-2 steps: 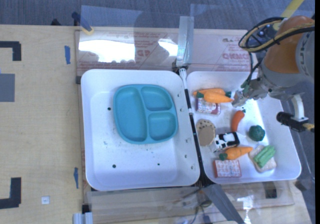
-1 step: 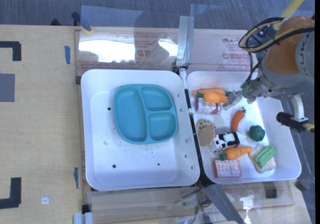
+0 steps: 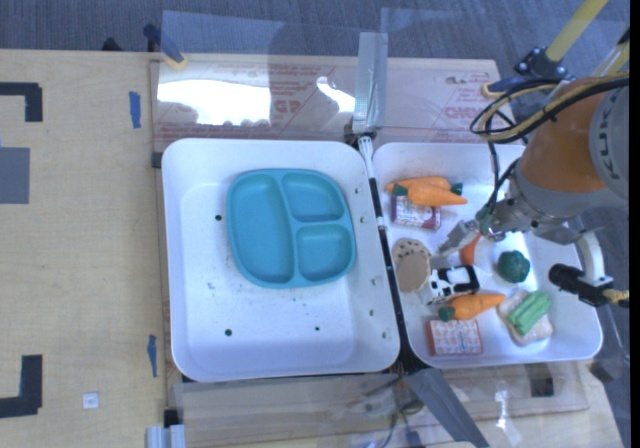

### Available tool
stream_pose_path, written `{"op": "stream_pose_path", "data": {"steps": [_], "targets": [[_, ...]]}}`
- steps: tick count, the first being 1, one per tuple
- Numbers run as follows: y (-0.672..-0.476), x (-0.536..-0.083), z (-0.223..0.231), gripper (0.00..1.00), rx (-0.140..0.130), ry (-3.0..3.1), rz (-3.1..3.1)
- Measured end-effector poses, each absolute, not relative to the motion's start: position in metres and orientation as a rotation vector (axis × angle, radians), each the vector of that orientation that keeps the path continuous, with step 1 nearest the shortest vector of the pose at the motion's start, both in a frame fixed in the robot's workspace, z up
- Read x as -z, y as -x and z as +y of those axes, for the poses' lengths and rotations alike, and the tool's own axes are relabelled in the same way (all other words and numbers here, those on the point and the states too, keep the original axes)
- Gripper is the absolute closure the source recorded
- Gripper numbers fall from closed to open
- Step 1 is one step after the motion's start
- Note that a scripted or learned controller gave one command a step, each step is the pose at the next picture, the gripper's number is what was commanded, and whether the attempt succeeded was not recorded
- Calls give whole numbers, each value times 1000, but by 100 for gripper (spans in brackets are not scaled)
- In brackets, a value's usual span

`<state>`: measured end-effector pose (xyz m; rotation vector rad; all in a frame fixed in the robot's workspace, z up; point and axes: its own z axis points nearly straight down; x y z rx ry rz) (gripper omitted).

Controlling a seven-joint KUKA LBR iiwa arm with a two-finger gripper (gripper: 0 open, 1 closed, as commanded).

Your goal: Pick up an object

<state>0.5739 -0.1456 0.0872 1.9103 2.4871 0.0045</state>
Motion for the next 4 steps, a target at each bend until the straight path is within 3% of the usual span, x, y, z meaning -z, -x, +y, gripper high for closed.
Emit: {"op": "stream_pose_path", "data": {"steps": [1, 2, 3, 4], "targets": [[-576, -100, -146, 100, -10, -1908, 2481], [-621, -139, -114, 100, -7, -1926, 2475], [-635, -187, -45, 100, -8, -2093, 2338], [-614, -246, -13, 100, -7, -1865, 2520]]}}
